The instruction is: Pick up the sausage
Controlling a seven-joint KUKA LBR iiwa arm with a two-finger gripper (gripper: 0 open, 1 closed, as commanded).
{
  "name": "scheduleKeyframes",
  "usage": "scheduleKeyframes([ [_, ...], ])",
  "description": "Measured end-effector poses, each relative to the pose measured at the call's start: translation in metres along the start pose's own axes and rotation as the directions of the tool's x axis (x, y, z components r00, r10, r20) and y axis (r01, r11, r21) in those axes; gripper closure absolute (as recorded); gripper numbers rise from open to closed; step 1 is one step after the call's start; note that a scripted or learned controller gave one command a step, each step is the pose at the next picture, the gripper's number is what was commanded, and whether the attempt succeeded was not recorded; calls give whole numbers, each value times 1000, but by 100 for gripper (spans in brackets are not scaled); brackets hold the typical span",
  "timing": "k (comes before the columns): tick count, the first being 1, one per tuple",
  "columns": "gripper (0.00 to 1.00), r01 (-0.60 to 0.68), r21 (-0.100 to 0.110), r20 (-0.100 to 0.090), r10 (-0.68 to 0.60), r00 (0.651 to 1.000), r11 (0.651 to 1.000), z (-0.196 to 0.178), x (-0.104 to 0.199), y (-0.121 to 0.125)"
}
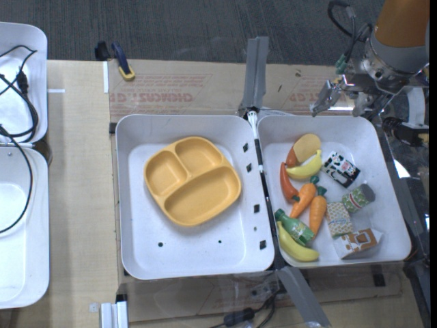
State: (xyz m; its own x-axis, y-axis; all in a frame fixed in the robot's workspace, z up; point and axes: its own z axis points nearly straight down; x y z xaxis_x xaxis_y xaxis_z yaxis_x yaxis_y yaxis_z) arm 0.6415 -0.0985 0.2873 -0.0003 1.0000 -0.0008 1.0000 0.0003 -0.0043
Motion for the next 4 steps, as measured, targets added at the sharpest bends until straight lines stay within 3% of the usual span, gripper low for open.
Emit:
scheduleKeyframes([
  [1, 0, -154, 3, 0, 154, 988, 988, 42, 69, 17],
  [2, 100, -152, 6, 2, 152, 988, 988, 36, 68, 18],
  [3, 0, -152, 6, 2, 152, 988, 988, 36, 68, 18],
  [4, 0, -128, 2, 1, 128, 992, 992, 89, 60, -46],
])
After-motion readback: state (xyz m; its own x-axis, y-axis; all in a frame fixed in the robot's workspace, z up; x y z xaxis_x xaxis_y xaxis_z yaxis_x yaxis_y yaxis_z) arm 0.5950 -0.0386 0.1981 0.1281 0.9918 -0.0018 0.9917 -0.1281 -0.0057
